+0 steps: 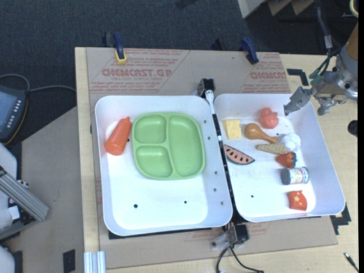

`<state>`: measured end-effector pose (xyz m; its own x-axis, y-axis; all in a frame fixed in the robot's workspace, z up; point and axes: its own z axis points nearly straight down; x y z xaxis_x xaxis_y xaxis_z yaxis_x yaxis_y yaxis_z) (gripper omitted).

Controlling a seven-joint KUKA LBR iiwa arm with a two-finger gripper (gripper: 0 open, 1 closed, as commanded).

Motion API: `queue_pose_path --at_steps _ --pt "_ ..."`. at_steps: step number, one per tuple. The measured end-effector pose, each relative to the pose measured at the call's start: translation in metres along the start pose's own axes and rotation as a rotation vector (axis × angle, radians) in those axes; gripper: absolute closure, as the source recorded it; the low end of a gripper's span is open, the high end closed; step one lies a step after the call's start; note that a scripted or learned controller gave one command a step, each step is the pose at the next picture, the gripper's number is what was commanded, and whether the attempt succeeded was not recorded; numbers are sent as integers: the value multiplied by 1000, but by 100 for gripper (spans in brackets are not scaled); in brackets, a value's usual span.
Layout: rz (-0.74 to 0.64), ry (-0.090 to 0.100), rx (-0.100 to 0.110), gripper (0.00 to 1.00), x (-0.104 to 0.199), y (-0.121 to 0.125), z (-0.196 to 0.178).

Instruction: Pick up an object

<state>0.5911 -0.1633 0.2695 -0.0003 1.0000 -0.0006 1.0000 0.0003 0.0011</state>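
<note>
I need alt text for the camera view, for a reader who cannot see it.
The gripper hovers open above the right bin's far corner, holding nothing. That bin holds small toy foods; the left bin holds a green divided plate and an orange bottle.

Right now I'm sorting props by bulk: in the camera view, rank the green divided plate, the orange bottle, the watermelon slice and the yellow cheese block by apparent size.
1. green divided plate, by far the largest
2. orange bottle
3. watermelon slice
4. yellow cheese block; close to the slice, so that order is unsure
</note>
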Motion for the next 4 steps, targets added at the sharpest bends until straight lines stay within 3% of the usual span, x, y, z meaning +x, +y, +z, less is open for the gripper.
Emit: queue_pose_path --at_steps 2,3,4 --pt "0 2 6 0 -8 3 102" --pt "-2 -4 -10 0 -3 2 156" --pt "-2 -7 -23 0 -4 6 156"
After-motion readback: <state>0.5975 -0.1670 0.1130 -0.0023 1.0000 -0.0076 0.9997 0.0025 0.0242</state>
